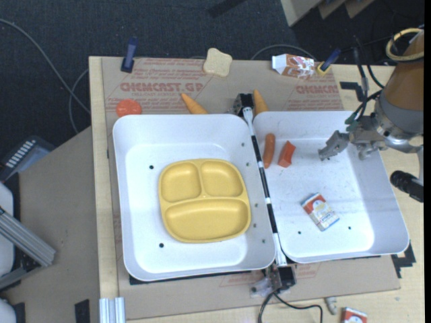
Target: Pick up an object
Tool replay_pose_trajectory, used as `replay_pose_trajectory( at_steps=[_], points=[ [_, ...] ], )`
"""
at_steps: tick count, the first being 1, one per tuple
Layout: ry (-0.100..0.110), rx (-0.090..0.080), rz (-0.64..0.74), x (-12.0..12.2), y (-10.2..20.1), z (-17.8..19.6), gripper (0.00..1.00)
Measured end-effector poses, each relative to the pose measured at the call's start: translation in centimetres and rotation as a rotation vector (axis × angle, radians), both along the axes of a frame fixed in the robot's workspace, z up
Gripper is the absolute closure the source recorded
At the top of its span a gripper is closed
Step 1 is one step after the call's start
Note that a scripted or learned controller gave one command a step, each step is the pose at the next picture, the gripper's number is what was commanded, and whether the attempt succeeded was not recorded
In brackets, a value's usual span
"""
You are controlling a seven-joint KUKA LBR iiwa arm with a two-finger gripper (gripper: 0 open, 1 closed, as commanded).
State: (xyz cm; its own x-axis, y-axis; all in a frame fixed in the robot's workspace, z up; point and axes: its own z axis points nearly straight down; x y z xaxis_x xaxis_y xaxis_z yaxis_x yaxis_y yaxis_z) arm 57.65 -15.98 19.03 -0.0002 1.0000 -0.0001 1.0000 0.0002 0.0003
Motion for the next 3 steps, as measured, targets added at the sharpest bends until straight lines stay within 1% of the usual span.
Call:
replay_pose_trajectory(
  at_steps=[1, 2, 3],
  points=[
    [0.001, 0.001, 0.001, 0.1, 5.6, -10.6, 0.00],
    [-0.001, 0.000, 0.001, 6.5, 6.1, -10.5, 0.00],
    [0.016, -0.006, 0.000, 8.7, 5.8, -10.7, 0.00]
  ],
)
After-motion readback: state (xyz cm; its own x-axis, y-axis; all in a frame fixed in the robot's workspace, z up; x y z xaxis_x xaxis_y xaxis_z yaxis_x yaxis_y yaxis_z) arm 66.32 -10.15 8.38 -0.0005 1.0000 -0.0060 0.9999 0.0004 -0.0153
